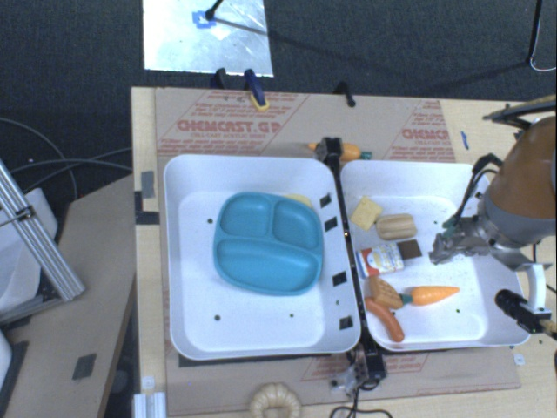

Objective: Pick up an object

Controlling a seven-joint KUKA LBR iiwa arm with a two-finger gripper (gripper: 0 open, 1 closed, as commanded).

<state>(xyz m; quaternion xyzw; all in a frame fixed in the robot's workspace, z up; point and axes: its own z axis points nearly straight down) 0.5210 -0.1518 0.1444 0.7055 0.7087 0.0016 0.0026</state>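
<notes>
Reaching in from the right, I hang over the right bin [435,333] with my jaws [442,246] low above its white floor. How far they stand apart I cannot tell, and nothing shows between them. Just beside me on the inner side lie a small dark brown block [409,251] and a tan bread roll [396,226], with a pale yellow cheese wedge [365,212] a little farther up. Below me an orange carrot [432,295] lies flat, and near the divider sit a red and white packet [376,260], a brown lumpy piece [385,293] and a red sausage [386,320]. The left bin [196,333] holds a blue divided plate [268,242], with something pale yellow peeking out at its upper rim. Both bins rest on the cardboard-covered table [231,120].
</notes>
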